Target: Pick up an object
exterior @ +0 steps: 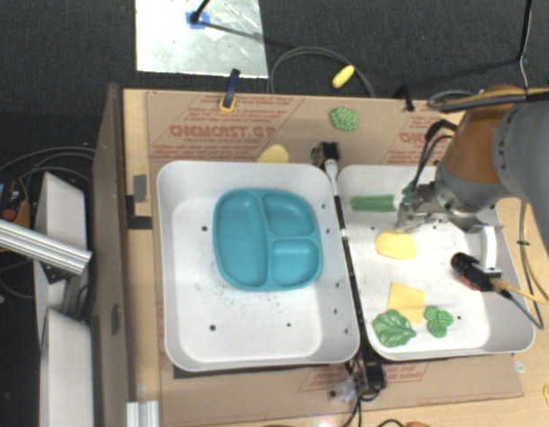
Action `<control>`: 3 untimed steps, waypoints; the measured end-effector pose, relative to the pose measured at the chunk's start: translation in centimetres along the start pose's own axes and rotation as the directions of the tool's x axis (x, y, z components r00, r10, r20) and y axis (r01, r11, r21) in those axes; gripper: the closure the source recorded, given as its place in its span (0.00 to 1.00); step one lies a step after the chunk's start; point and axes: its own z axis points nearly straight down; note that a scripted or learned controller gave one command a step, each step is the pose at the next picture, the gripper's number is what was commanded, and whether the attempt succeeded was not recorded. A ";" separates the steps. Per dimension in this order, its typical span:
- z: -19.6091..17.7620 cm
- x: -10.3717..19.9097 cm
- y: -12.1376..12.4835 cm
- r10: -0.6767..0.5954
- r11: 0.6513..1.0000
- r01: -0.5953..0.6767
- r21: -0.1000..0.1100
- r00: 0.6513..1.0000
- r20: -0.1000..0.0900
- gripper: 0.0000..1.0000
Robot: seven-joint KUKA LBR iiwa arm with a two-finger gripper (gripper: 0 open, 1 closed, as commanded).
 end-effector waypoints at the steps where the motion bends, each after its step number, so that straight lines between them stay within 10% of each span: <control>1: -15.9 3.4 -1.1 -0.005 1.000 0.005 -0.003 1.000 -0.001 1.00; 2: -14.9 3.2 -1.3 -0.001 1.000 0.001 0.012 1.000 -0.001 0.00; 3: -3.3 0.3 -1.7 0.005 1.000 -0.005 0.024 1.000 -0.002 0.00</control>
